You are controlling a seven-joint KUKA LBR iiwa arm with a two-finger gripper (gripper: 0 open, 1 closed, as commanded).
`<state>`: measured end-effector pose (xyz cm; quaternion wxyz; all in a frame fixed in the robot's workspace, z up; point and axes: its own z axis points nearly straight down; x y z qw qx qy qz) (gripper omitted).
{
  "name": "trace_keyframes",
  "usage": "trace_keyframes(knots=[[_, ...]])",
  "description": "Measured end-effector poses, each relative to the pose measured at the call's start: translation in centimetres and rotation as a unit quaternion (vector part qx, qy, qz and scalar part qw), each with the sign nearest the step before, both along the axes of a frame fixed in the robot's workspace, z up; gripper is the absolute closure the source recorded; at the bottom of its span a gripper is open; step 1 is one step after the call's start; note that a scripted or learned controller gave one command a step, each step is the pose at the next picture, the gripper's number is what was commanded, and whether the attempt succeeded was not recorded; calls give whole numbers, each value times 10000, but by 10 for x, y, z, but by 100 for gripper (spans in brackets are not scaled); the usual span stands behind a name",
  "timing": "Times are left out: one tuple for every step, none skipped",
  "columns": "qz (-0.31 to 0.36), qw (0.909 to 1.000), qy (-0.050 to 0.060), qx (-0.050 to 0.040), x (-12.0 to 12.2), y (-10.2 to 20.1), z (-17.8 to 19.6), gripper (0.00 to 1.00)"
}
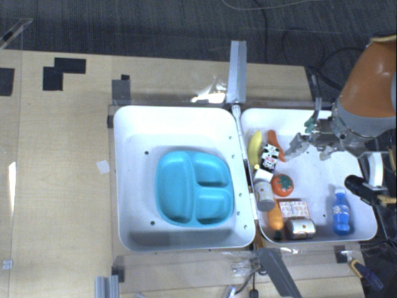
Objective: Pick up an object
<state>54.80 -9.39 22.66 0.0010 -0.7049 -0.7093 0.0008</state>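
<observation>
Grey arm (370, 107) with an orange band enters from the right, its gripper (302, 143) hanging over the upper part of the right white bin (322, 234). Two thin metal fingers (296, 146) point down and to the left; whether they are spread or closed cannot be made out, and nothing shows between them.

Far to the gripper's left, the left white bin (133, 185) holds a blue divided tray (194, 187) with three compartments (the largest single item on the bench).

Everything else lies in the right bin. Below and right of the gripper stands a blue bottle (341, 213) with a white label, its writing too small to read. Just left of the fingertips a yellow banana (255, 146) runs along the bin's left wall, with an orange carrot (274, 144) beside it and a black-and-white spotted toy (269, 158) touching both. Below the gripper sit a red tomato (283, 185) with a green top, a grey-and-white cylinder (263, 189) to its left, a small patterned red-and-white box (294, 209) (print unreadable), an orange piece (274, 218), and a shiny metal can (300, 229) lowest of all.
</observation>
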Motion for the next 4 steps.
trace_keyframes(knots=[[599, 9982, -26, -44, -37, -1, -107, 0], [261, 9996, -77, -23, 45, -13, -138, 0], [433, 9990, -86, -16, -56, -8, -137, 0], [446, 9990, -102, -6, -53, -7, -129, 100]])
